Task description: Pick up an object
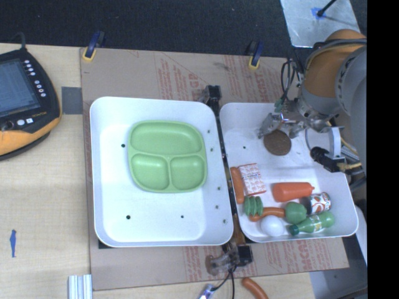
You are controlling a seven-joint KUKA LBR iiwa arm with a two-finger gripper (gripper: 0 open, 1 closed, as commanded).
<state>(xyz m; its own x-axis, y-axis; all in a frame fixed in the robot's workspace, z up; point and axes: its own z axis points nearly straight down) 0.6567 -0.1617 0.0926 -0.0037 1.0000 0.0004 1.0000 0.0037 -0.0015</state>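
In the upper right of the frame the grey arm (336,73) with its orange band reaches down into the right bin (240,120). The gripper (282,124) is in the upper part of this bin, directly above a brown round object (278,144), which lies just below it. If the fingers are apart or together, I cannot tell, because the metal parts are small and not clear.

In the lower part of the same bin there is a group of toy foods. A red and white packet (252,179) lies beside an orange sausage (237,184) near the left wall. To the right is an orange carrot-like piece (292,190). Below them are a green round piece (295,212), a white egg (272,227), a green bottle (312,224) and a small can (320,200), all close together.

The left bin (106,167) holds a green divided plate (167,155) in its upper middle. On the counter (43,217) at the upper left edge of the frame lies an orange and black control pad (25,101).
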